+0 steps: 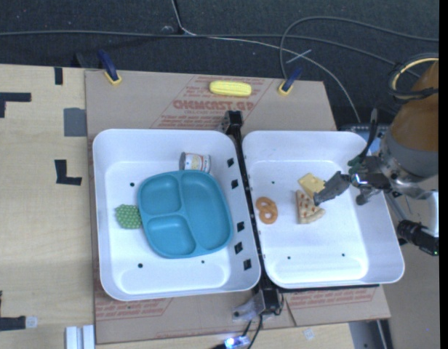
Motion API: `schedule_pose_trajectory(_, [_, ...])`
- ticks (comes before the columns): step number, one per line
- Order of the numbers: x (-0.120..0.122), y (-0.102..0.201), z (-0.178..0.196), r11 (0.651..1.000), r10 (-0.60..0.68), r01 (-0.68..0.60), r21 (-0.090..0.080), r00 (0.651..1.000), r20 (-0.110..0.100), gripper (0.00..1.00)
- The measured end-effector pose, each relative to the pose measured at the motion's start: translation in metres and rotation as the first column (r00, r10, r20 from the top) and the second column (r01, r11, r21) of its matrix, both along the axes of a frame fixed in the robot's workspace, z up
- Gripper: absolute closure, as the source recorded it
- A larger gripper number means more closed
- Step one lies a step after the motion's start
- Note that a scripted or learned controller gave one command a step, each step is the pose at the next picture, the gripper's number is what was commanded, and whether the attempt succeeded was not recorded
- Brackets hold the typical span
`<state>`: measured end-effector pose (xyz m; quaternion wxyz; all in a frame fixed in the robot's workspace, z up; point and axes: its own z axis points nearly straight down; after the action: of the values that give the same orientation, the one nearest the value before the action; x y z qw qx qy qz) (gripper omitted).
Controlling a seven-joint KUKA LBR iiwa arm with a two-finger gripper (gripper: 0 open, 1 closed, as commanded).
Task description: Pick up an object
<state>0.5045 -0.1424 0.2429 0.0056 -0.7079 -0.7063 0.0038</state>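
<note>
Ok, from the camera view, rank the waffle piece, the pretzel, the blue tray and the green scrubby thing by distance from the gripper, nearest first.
From the gripper, in the right bin:
1. Waffle piece, right bin, just below-left of the fingertips.
2. Pretzel, right bin, near the divider.
3. Blue tray, middle of the left bin.
4. Green scrubby thing, left bin, at the tray's far left edge.

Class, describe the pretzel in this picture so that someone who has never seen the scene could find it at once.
Start at the right bin of the two white ones. Look at its left part, close to the divider between the bins: the pretzel lies there on the floor. It is small, brown and looped with holes, unlike the flat cracker and yellow cheese piece to its right.
</note>
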Motion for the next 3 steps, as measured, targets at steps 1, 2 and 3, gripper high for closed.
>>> schedule_pose_trajectory(1, [0.002, 0.0, 0.006, 1.0, 0.004, -0.004, -0.002, 1.0, 0.011, 0.0])
schedule_pose_trajectory(2, [0.004, 0.005, -0.038, 1.0, 0.003, -0.003, -0.002, 1.0, 0.009, 0.0])
schedule_pose_trajectory(3, [0.004, 0.01, -0.082, 1.0, 0.003, -0.003, -0.002, 1.0, 0.008, 0.0])
